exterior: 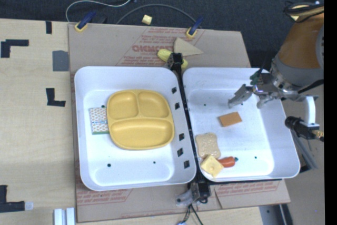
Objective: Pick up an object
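In the right bin (274, 166), at six o'clock, lie a yellow block (212, 166), a red piece (227, 162) and a bread slice (206, 142). A brown tile (230, 119) sits mid-bin. At two o'clock the tool (251, 97) hovers, fingers spread, holding nothing.

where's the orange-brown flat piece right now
In the right bin, near its middle: the orange-brown flat piece lies just below the claw and above the bread slice.
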Action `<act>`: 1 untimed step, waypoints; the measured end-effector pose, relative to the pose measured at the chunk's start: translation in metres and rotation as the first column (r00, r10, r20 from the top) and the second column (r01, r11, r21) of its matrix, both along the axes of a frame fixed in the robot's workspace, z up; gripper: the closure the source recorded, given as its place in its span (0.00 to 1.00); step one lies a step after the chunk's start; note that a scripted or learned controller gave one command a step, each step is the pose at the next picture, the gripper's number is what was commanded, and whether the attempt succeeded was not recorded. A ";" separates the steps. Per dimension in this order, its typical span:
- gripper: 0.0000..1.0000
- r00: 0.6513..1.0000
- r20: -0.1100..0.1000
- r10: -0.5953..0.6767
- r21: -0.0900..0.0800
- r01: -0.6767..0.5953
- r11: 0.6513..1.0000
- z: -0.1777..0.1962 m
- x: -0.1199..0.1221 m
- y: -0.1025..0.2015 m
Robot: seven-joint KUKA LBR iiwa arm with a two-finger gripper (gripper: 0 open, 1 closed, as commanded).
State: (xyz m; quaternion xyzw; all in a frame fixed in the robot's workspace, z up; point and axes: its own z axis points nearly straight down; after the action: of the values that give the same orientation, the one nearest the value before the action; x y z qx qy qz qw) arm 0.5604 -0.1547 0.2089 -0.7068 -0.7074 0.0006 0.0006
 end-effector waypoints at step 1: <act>0.00 1.000 0.008 0.002 -0.007 -0.002 1.000 -0.128 0.021 0.010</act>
State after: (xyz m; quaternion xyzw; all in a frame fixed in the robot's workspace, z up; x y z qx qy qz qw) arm 0.5817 -0.1447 0.0814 -0.7060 -0.7082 0.0004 -0.0048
